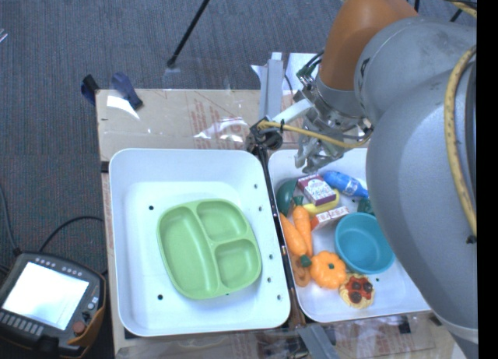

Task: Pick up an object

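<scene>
The grey arm with the orange band [366, 30] comes in from the right and covers much of the right shallow white bin [393, 295]; its two-finger gripper [309, 156] hangs over the far end of this bin, just above a small carton with a dark red and white label [317, 190]; the fingers are dark and partly hidden against the wrist, so I cannot tell how far they are open, and I see nothing between them.

The objects to pick lie all in the right bin; the carton leans against a blue and white plastic bottle [345, 184] that lies on its side just beside it; under the carton there is a dark green rounded thing [286, 191], mostly hidden; two orange toy carrots [296, 233] lie side by side along the left wall of the bin; a small orange toy pumpkin [327, 269] sits near their lower ends, touching a round blue plastic bowl [363, 243]; a small round toy pizza with red and yellow topping [356, 290] lies at the near edge, just beside the pumpkin.

The left shallow white bin [132, 186] holds a light green plastic plate with three compartments [208, 248], lying flat near the middle; a teach pendant with a bright screen [48, 297] rests on the floor at the lower left.
</scene>
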You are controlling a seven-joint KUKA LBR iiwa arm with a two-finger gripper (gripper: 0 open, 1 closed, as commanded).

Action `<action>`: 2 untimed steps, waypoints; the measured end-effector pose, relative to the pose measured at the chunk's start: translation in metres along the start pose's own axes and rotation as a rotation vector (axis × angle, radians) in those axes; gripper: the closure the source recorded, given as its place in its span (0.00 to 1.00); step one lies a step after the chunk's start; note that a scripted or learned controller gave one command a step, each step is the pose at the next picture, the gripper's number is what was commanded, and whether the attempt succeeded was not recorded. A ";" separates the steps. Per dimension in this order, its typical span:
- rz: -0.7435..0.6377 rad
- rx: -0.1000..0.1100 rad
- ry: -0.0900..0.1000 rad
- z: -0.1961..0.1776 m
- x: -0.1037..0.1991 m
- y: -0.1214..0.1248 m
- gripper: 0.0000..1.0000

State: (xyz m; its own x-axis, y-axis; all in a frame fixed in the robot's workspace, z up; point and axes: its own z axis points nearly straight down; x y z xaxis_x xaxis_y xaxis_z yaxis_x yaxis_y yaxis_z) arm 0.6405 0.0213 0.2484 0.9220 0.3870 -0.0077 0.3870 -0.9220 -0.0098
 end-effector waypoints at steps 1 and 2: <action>-0.002 0.003 -0.002 -0.009 0.000 0.001 1.00; -0.003 0.007 -0.004 -0.017 0.000 0.001 1.00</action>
State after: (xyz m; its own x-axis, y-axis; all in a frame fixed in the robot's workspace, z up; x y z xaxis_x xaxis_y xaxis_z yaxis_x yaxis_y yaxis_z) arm 0.6409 0.0199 0.2651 0.9206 0.3902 -0.0121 0.3900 -0.9207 -0.0164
